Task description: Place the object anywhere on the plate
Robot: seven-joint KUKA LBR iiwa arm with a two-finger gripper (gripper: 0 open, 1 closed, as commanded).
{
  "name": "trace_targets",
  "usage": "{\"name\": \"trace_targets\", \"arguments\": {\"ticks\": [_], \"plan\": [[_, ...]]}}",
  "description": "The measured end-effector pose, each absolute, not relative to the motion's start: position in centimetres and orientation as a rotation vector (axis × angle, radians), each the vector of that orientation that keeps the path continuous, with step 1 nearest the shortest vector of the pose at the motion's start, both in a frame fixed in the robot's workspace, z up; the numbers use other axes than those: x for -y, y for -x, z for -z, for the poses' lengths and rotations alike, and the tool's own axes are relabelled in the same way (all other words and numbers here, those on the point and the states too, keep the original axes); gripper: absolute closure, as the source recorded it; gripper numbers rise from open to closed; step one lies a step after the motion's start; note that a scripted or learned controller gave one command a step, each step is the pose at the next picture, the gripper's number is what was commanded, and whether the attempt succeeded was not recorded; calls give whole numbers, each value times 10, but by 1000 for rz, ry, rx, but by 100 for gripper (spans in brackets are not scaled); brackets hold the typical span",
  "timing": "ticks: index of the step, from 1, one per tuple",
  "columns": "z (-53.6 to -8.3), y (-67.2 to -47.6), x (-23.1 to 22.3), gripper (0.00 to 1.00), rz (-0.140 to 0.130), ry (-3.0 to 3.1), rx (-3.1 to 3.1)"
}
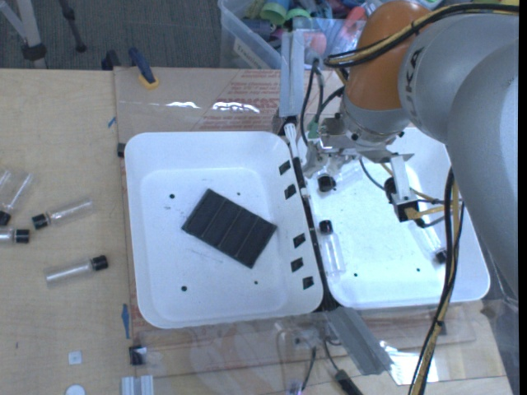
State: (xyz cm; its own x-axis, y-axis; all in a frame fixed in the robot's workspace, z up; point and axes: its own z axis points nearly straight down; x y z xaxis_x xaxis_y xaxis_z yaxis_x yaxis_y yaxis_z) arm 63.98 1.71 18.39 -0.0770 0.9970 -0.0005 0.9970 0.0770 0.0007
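A black ribbed plate [229, 227] lies flat and turned at an angle in the middle of the left bin [156, 303]. In the right bin [387, 290] a clear tube with a black cap [329, 245] lies along the left wall, cap toward the back. My gripper [323, 174] hangs low over the back left corner of the right bin, just behind that tube. The grey wrist and orange band [380, 56] rise above it and hide the bin's back part. Nothing is visibly held.
A second clear tube with a dark cap [436, 249] lies near the right bin's right side. Several capped tubes [74, 266] lie loose on the bench to the left. A clear tub of colourful toys [313, 6] stands behind the bins.
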Motion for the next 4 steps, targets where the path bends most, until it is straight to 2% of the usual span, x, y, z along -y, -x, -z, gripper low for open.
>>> {"name": "trace_targets", "arguments": {"ticks": [1,2,3,4], "plan": [[-215,-659,-59,100,-3,-1612,-2692],[-189,-652,-105,100,-1,-1018,-2974],[-140,-647,-136,100,-3,59,-3140],[-259,-668,-158,100,-5,737,-3044]]}}
